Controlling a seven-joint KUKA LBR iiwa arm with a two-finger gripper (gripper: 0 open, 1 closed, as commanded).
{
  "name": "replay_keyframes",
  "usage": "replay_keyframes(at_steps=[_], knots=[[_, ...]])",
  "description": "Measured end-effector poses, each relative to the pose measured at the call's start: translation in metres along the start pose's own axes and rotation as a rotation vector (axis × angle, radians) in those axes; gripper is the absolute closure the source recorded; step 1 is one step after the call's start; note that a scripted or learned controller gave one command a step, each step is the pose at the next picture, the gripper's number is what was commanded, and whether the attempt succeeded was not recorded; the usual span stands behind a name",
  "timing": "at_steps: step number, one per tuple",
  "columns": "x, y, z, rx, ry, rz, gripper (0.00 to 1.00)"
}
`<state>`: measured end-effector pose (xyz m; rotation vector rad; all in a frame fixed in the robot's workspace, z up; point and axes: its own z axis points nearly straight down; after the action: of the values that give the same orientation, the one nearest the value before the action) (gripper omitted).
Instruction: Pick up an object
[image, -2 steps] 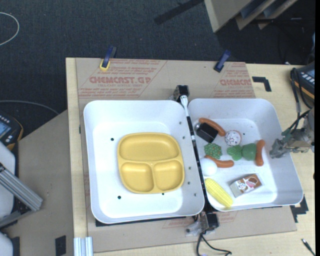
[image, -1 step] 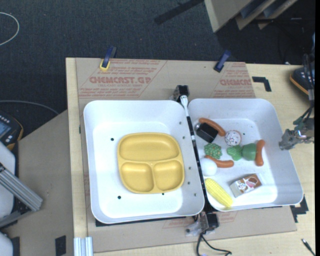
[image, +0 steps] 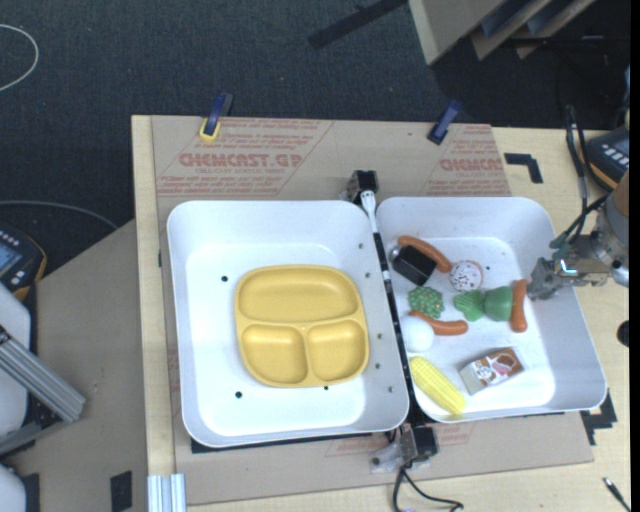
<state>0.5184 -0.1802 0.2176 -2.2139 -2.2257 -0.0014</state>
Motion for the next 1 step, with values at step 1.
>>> replay_keyframes(at_steps=[1], knots=[[0.063,-0.0026,-0.0059,0.001,0.001,-0.002,1.0]])
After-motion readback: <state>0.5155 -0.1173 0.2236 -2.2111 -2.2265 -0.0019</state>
